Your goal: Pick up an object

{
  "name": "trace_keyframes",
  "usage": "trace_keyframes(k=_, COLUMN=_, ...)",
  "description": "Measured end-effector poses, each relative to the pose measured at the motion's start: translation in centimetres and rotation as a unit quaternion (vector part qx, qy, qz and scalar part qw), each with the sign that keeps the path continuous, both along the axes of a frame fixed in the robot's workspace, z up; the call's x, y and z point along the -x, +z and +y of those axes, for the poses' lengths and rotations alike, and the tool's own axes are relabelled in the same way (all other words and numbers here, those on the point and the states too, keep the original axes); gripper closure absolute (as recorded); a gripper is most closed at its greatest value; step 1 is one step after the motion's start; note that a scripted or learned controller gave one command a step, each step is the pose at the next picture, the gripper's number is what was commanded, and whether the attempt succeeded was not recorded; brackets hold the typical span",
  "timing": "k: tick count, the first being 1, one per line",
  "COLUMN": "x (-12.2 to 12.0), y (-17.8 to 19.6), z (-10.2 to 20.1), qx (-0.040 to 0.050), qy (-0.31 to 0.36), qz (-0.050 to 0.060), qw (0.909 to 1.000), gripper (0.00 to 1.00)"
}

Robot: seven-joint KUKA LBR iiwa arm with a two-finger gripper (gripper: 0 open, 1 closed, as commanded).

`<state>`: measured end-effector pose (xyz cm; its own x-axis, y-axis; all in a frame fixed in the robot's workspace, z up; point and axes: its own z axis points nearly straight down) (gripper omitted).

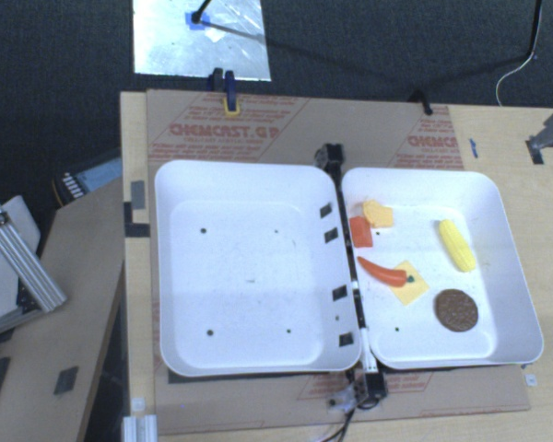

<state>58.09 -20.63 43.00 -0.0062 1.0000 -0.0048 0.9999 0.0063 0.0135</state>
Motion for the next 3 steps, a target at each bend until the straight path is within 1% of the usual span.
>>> trace_keyframes(k=1, x=-0.6, y=8.1, z=0.0, qx=0.0, qy=0.0, qz=0.0, qw=1.0, gripper=0.0)
trace_keyframes(k=2, x=2.4, y=10.7, z=0.0, qx=-0.0012, qy=-0.002, qz=0.004, qw=1.0, gripper=0.0)
trace_keyframes(k=3, x=2.2, y=11.8, z=0.0, qx=-0.0001, qy=0.0, qz=0.002, qw=1.0, gripper=1.0)
